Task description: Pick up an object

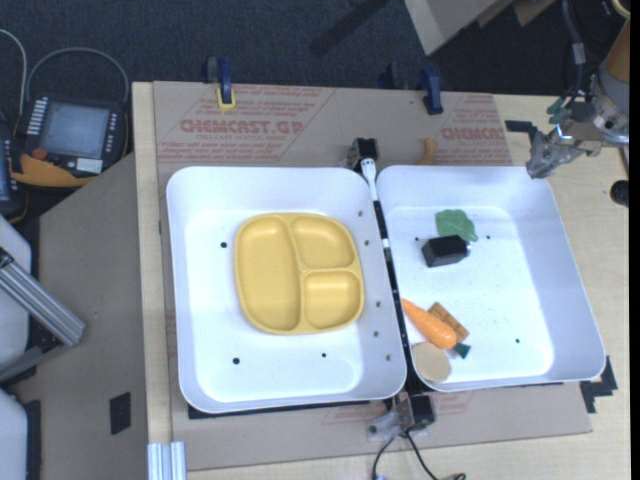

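The right bin point(560, 298) holds several small objects. A green soft piece point(456, 222) lies near its back, with a black block point(445, 251) just in front of it. An orange carrot point(430, 322) lies at the bin's front left, beside a small brown piece point(449, 321) and a tan disc point(432, 362). My gripper point(545, 156) hangs over the back right corner of the right bin, well apart from all of these objects. I see nothing in it.
The left bin point(195, 298) carries a yellow divided plate point(298, 271) in its middle. Clamps point(224, 80) sit on the cardboard behind the bins. A handheld control pendant point(68, 133) lies off the bench at the left.
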